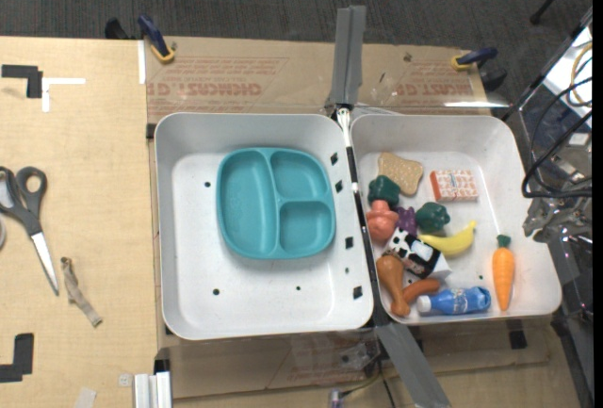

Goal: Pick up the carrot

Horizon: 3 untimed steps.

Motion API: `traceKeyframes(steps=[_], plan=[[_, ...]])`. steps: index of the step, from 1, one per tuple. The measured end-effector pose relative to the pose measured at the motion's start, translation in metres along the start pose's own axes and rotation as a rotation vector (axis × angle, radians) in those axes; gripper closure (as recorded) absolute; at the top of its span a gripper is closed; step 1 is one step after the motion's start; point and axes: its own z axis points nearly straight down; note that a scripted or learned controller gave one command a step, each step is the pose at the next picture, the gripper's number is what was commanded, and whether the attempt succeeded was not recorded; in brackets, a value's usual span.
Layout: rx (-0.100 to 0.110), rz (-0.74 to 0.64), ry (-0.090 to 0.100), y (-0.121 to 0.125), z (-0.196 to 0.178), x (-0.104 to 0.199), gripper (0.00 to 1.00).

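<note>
The carrot (504, 276) is orange with a green top. It lies in the right bin (509, 147), close to that bin's right wall and near its front corner, with the green end pointing to the back. It rests apart from the other toys: a blue bottle (457, 301) lies just to its left and a yellow banana (450, 239) further left and back.
The right bin also holds a bread slice (401, 172), a pink box (454, 186), green broccoli (432, 215), purple grapes (406, 218), a peach (381, 222) and an orange drumstick (394, 282). A teal divided plate (277, 204) sits in the left bin (179, 236). Scissors (28, 218) lie on the bench at the left.
</note>
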Motion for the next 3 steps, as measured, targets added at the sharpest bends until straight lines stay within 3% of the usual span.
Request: traceKeyframes(steps=[1,2,3], plan=[[0.001,0.026,0.000,0.008,-0.061,0.008,1.00],[0.001,0.008,-0.001,-0.018,-0.038,-0.016,1.00],[0.001,-0.013,-0.001,-0.003,-0.155,-0.002,1.00]])
